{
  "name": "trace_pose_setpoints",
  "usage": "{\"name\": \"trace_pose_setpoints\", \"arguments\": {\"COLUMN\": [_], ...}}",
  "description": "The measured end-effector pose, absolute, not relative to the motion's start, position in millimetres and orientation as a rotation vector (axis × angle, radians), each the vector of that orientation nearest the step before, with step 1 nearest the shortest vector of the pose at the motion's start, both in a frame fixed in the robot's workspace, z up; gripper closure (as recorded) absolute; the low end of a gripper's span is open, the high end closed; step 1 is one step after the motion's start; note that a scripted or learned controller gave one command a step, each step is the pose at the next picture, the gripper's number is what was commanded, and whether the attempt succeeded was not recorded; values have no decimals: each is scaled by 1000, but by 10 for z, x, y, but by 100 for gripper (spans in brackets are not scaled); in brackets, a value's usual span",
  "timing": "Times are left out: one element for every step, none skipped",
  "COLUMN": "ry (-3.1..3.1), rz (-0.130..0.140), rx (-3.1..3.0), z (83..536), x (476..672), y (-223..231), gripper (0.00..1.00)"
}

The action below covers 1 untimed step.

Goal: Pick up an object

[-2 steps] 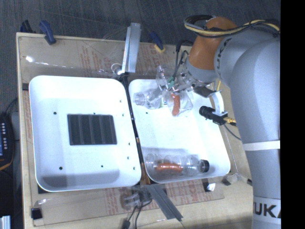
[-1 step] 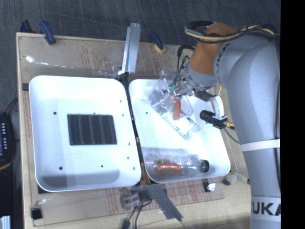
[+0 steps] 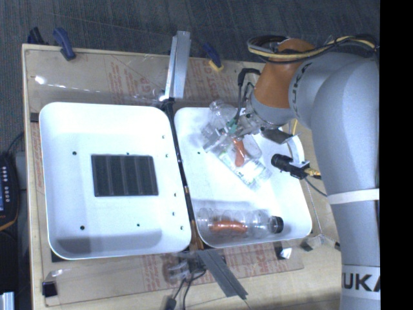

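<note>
Gripper [image 3: 237, 129] sits low over the upper part of the right bin [image 3: 293, 202], buried among clear plastic packaging [image 3: 242, 157] with something orange inside — whether it grips anything, I cannot tell. A clear bottle [image 3: 239, 224] lies along the bin's near wall, well apart from it. To my eye, a good grab means closing squarely on the crinkly wrap — not a loose corner — then lifting straight up.

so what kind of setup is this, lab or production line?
Likely a robotics lab bin-picking rig: a grey KUKA arm with an orange band over two shallow white bins, one with clear plastic bottles, on a blue-clamped board.
</note>
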<state>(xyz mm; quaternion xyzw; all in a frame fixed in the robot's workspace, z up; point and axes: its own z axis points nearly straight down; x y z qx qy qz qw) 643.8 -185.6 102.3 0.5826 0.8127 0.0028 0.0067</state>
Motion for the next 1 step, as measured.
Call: {"name": "trace_pose_setpoints", "arguments": {"ry": [2575], "rz": [-21], "rx": [1808], "z": [1013], "x": [6522], "y": [-1833], "gripper": [0]}}
